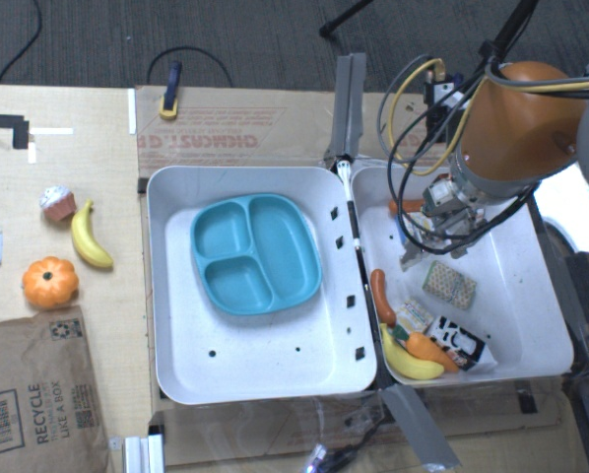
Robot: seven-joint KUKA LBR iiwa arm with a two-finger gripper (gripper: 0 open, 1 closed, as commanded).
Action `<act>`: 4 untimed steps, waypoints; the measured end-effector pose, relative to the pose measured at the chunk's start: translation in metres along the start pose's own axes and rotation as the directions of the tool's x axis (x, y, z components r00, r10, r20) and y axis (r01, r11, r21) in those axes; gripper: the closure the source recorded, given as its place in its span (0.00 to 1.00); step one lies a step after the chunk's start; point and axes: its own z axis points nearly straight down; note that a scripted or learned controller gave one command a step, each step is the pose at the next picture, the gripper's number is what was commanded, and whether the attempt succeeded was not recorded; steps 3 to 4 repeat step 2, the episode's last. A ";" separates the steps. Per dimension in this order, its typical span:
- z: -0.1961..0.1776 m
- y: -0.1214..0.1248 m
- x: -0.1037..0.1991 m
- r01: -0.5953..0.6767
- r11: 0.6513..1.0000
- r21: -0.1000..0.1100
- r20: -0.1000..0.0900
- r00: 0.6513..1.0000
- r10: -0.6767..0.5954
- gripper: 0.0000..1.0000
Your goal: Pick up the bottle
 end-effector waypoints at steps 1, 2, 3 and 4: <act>0.035 0.008 -0.003 0.356 0.934 -0.001 0.000 0.934 -0.356 0.00; 0.035 -0.007 0.043 0.697 0.717 0.001 0.000 0.717 -0.697 0.00; 0.035 -0.007 0.043 0.697 0.717 0.001 0.000 0.717 -0.697 0.00; 0.035 -0.007 0.043 0.697 0.717 0.001 0.000 0.717 -0.697 0.00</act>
